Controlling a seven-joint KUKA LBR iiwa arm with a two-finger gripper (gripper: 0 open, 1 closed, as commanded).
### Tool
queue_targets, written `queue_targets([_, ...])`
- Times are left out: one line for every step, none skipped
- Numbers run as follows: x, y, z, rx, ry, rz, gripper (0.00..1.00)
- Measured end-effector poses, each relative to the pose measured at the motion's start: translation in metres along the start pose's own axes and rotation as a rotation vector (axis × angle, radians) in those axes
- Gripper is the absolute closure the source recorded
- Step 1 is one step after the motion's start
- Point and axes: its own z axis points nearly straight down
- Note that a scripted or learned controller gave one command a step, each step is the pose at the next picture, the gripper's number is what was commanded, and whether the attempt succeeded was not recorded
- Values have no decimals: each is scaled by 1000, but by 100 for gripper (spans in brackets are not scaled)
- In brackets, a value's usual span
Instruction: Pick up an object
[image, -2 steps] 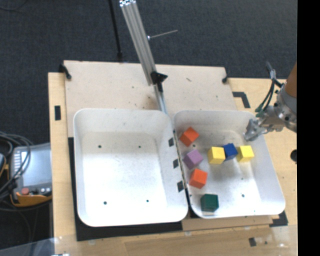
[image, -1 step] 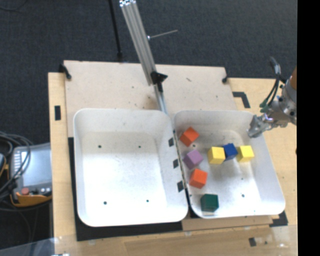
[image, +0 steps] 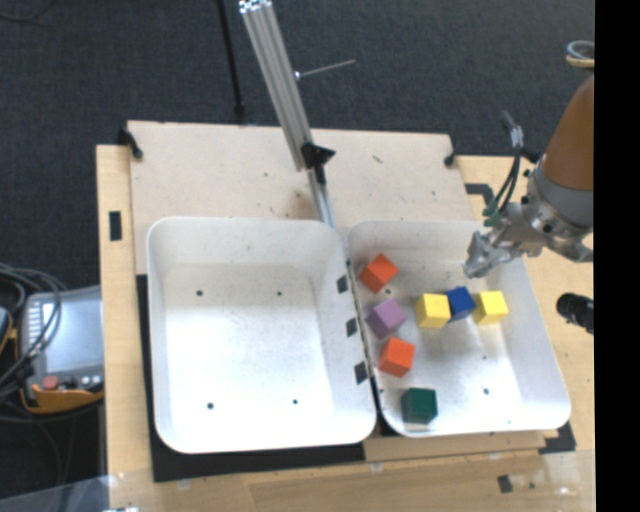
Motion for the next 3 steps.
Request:
queue_targets([43,-2,2,1,0,1,100])
queue_targets([96,-4,24,3,0,1,100])
queue_targets([147,-18,35,2,0,1,100])
